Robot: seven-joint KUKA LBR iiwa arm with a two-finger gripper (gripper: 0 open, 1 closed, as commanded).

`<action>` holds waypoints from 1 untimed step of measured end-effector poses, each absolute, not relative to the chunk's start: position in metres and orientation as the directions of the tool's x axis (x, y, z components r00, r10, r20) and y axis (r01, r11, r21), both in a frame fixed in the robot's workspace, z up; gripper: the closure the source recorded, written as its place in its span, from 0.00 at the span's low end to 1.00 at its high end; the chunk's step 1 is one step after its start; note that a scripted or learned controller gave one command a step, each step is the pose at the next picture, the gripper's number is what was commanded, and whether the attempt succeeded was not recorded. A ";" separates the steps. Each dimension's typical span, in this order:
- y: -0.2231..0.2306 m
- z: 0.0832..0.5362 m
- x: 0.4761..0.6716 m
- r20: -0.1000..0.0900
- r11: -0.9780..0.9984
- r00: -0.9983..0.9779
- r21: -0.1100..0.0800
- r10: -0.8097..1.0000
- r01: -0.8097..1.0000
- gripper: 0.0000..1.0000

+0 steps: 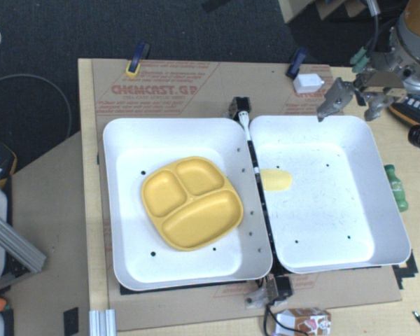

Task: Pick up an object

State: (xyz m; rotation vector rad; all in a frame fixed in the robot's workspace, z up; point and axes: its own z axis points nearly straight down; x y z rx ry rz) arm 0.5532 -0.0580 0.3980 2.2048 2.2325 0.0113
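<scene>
- We see the gripper (350,98) above the right bin's (350,243) far rim, fingers apart, gripping nothing.
- Yellow plate (191,202) lies left of that bin; small yellow piece (276,180) inside it, near its left wall, likely easier to reach.

We read one printed line, in faded red capitals on the brown cardboard sheet (196,82) beneath the two bins, running along its far edge: "CHEMCAST GP", as best we can make it out. Smaller red print sits above and below that line, and a second block of red print lies on the same sheet further right, near the small white block (308,83); both are too small and blurred for us to read. We find no other legible word, number or sign on anything else here.
</scene>
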 end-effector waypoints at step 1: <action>0.008 0.479 0.480 0.004 0.011 -0.011 0.010 1.000 1.000 0.00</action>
